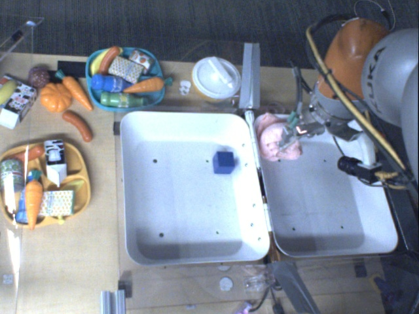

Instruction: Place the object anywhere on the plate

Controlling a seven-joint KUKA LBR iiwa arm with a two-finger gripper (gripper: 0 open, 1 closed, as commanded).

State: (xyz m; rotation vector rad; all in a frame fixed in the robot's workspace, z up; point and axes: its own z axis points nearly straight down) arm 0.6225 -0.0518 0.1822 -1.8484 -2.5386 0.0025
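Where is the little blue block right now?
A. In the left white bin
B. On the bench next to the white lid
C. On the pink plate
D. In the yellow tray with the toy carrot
A. The blue block sits by itself on the floor of the left white bin, while the pink plate lies in the right bin near the gripper.

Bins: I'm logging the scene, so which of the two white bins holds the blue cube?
The left bin: the blue cube sits inside it; the right bin holds a pink plate instead.
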